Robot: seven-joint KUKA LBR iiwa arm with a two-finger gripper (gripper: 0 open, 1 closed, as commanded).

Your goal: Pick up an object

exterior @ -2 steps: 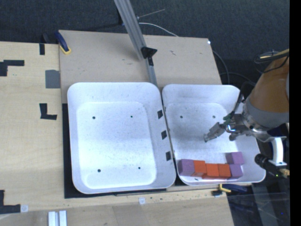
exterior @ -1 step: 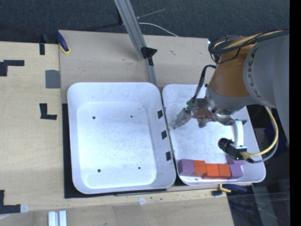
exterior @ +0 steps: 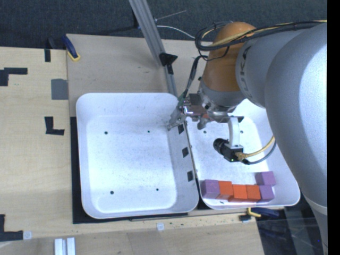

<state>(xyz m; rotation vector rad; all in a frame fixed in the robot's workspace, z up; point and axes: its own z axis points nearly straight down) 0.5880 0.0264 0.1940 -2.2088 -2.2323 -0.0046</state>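
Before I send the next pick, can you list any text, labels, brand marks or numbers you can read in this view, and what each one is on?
No text, number or brand mark can be read.
Black patches on the divider between the left bin and right bin: no lettering visible.
Black tape marks on the bench: plain shapes, not characters.
Purple and orange blocks: unmarked faces.
Arm and end effector: no legible label.

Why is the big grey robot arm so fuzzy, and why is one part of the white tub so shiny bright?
In the camera view, the grey arm sits close to the lens, so it looks soft and huge; light glares off the right bin just beside the gripper; the left bin looks evenly lit and greyer; the purple and orange blocks stay fairly sharp.
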